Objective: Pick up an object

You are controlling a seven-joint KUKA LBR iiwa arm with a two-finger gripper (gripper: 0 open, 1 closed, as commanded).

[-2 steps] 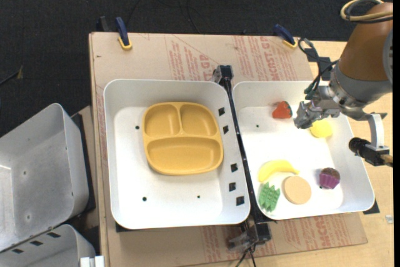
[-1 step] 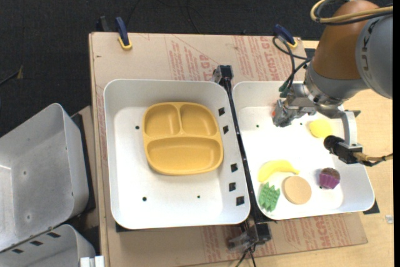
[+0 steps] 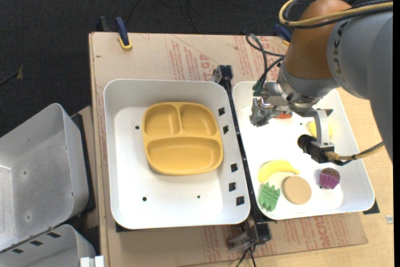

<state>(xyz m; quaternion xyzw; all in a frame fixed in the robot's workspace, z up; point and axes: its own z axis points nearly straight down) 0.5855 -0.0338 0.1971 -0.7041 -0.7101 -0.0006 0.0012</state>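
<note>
Where the arm's wrist hangs over the right bin [image 3: 356,197], the gripper [image 3: 262,110] sits low near the bin's upper left, and whether it is open or closed cannot be told. An orange-red object [image 3: 283,114] peeks out beneath it, mostly hidden. The banana [image 3: 278,167], green piece [image 3: 269,196], tan disc [image 3: 296,189] and purple object [image 3: 329,178] lie near the front.

Two shallow white bins are sitting side by side: left bin [image 3: 125,197], right bin [image 3: 356,197].

Left bin is holding:
- one yellow divided plate [image 3: 182,137], three compartments

Right bin is holding:
- one yellow banana [image 3: 278,168]
- one green leafy piece [image 3: 269,196]
- one tan round disc [image 3: 296,190]
- one purple item [image 3: 329,179]
- one partly hidden orange-red item [image 3: 283,114]
</note>
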